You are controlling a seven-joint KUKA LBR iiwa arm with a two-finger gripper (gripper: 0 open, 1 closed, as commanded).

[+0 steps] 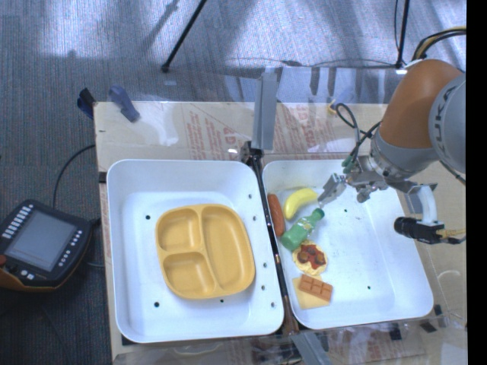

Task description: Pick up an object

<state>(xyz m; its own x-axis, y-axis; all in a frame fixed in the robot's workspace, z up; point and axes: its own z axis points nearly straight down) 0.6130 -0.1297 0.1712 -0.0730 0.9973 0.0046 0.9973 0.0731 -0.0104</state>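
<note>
The right bin (pixel 380 280) holds several toy foods along its left side: a yellow banana (pixel 299 201), a green bottle (pixel 301 230), a reddish sausage (pixel 275 214), a pizza slice (pixel 310 257) and a brown waffle on a yellow slab (pixel 313 289). My gripper (pixel 348 191) hangs over the bin's upper middle, just right of the banana and above the bottle. It is open with nothing between its fingers; one fingertip (pixel 332 189) points toward the banana's end.
A yellow divided plate (pixel 204 249) lies in the left bin (pixel 133 204). A grey upright post (pixel 266 120) stands behind the seam between the bins. A black fitting (pixel 417 228) sits at the right bin's right rim. A teach pendant (pixel 38 242) lies on the floor at left.
</note>
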